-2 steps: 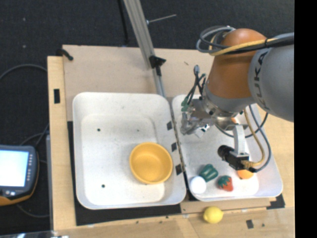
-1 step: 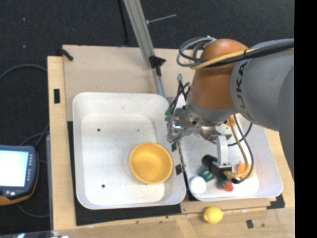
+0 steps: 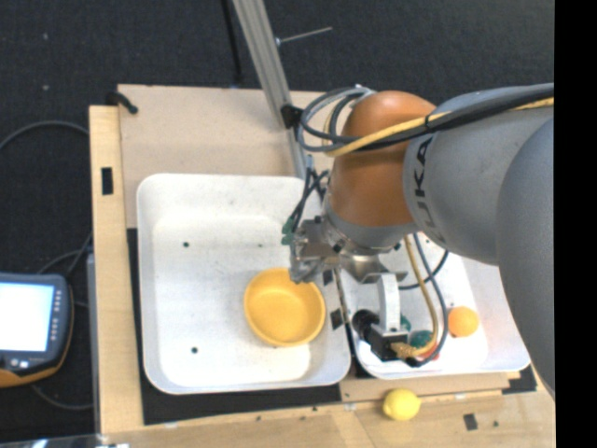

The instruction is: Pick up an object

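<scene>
Looking down on a pale wooden bench (image 3: 187, 129) bearing two shallow white plastic bins side by side. Seeing the grey arm with its orange band (image 3: 382, 157) reaching in from the right and covering much of the right-hand white bin (image 3: 508, 348). Finding the two-finger metal gripper (image 3: 303, 261) hanging at the right side of the left-hand white bin (image 3: 154, 250), down at the upper right rim of a round yellow plastic bowl (image 3: 283, 317). Not managing to tell the gripper's state, whether spread, pressed together or pinching that rim.

Noting the bowl sitting upright, mouth up, on the left bin's floor, toward the lower right corner and near the side next to the right bin. Spotting a small orange ball (image 3: 463, 321) lying in the right bin, just beside the arm's outline. Spotting a small yellow lemon-shaped thing (image 3: 401, 404) lying outside both bins, on the bench's front edge, below the right bin. Noticing a slanted aluminium bar (image 3: 256, 35) standing behind the bins, and a handheld control pad with a lit screen (image 3: 28, 323) resting at the far left, off the bench.
</scene>
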Available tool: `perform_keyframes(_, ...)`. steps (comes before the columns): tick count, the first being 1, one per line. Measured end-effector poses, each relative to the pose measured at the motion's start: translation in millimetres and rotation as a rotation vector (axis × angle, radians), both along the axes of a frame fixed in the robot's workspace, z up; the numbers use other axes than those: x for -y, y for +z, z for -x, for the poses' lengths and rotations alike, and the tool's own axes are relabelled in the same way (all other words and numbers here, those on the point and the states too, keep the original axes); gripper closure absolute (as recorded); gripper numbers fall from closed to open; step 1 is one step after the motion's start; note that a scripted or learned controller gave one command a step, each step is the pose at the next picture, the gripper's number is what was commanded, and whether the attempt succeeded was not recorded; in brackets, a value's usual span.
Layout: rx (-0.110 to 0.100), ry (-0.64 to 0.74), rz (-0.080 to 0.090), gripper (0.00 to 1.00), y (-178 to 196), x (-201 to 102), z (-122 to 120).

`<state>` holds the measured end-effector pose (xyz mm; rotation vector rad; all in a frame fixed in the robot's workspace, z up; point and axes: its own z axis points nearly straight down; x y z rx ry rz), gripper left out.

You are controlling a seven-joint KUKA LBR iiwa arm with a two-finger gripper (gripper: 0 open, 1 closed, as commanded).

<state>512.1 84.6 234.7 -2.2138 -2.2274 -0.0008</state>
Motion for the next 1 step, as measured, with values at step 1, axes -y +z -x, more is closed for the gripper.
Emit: perform_keyframes(1, 0.001, -0.004, -0.001, 0.00, 0.0, 1.2, -0.5)
